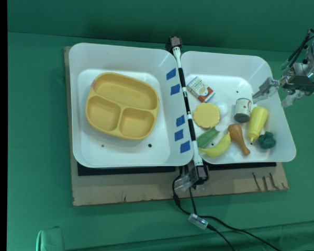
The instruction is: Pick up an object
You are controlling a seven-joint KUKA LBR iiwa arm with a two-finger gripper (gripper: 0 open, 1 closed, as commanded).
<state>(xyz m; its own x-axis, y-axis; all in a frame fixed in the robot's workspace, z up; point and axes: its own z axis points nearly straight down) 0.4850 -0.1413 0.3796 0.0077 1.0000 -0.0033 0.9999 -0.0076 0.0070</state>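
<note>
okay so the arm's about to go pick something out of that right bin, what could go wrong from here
The toys in the right bin are packed tight: the can, mustard bottle and drumstick nearly touch, so the claw may knock neighbours or pinch two. It hangs over the bin's right rim and could clip it descending.

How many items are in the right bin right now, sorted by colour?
Yellow: 3 (round cracker, banana, mustard bottle)
Green: 2 (pea pod, broccoli)
Brown: 1 (drumstick)
White or mixed: 3 (small box, can, white egg-like piece)
Total: 9
</note>
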